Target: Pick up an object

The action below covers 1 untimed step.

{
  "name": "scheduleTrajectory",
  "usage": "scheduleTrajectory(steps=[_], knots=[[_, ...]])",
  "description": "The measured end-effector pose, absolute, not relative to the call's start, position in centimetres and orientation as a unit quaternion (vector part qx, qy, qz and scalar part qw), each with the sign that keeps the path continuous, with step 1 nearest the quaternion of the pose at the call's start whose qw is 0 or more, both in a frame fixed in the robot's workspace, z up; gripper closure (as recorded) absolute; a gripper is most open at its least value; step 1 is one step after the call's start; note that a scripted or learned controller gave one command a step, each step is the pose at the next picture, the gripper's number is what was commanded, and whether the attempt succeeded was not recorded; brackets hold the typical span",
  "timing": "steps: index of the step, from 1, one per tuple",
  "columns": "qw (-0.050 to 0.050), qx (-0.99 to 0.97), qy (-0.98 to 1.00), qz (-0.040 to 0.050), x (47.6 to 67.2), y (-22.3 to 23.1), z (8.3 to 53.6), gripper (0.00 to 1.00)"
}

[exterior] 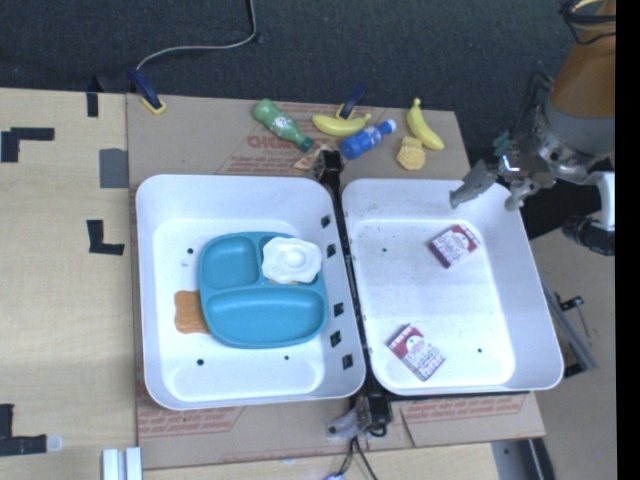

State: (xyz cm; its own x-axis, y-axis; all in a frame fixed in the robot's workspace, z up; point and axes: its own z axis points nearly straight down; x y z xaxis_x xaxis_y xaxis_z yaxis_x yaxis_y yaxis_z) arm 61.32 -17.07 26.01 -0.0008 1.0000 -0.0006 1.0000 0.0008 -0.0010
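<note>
So I'm eyeing the two small red packets in the right bin (520,298): the upper packet (453,245) is lying flat near the bin's far right corner, the lower packet (416,352) is sitting toward the near edge. Both are looking light, thin and a bit crinkly, probably slick wrapping, so I'm guessing pinching across the short sides beats pressing down flat. My end effector (496,182) is hovering over the bin's far right rim, fingers spread apart, gripping nothing and touching nothing as far as I'm seeing.
</note>
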Motion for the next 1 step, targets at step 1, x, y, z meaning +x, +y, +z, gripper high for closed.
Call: scheduleTrajectory(steps=[1], knots=[[0.002,-0.707,-0.707,0.0015,61.16,-21.05,13.26,0.00]])
